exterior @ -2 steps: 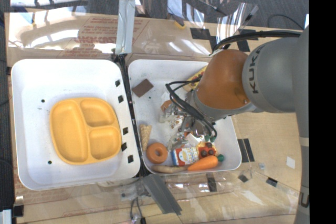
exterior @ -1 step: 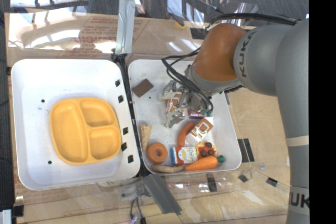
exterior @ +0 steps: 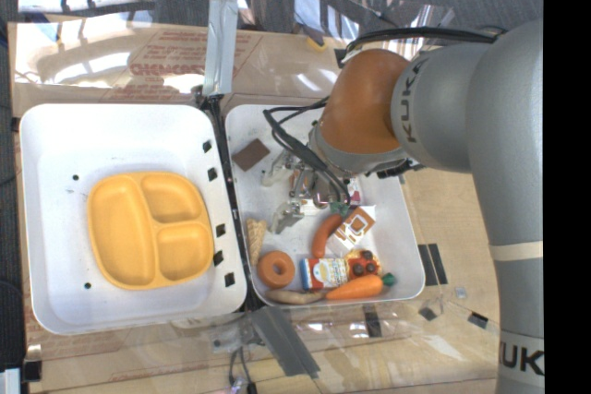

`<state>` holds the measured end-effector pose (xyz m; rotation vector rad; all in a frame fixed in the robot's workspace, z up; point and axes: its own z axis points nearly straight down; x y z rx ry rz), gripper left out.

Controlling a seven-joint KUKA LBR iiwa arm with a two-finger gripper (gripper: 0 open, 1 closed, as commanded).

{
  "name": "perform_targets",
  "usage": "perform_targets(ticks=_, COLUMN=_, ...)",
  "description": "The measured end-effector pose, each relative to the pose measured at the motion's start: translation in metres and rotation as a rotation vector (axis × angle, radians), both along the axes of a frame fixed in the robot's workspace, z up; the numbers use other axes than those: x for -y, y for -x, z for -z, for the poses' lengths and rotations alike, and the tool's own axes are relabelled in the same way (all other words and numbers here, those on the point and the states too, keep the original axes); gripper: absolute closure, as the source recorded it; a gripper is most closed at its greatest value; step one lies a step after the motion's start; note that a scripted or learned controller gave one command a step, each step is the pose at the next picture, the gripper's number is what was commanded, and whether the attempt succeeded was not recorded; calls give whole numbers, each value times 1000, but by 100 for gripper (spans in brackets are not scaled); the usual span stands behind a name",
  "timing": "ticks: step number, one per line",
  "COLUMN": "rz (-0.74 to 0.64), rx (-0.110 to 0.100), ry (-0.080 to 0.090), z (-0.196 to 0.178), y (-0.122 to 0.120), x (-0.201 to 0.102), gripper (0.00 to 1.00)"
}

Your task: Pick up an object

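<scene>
My gripper hangs low in the right bin, below the orange wrist band, over the bin's upper middle. Just below it lie a red sausage-like piece and a small white and orange carton. Along the bin's front sit a brown doughnut, a juice box, a carrot and a pale cone. A dark brown square lies at the bin's back left. Nothing shows between the fingers.
The left bin holds a yellow three-compartment plate. The big grey arm covers the right bin's back right corner. Cardboard and tape lie behind both bins.
</scene>
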<state>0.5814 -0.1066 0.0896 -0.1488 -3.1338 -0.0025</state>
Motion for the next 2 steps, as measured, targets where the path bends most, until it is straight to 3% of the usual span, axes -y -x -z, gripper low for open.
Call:
perform_targets(ticks=1, rz=120, rx=5, ry=3, z=-60, y=39, x=39, gripper=0)
perform_targets(ticks=2, rz=83, rx=0, ry=0, z=1, y=4, x=0, gripper=0)
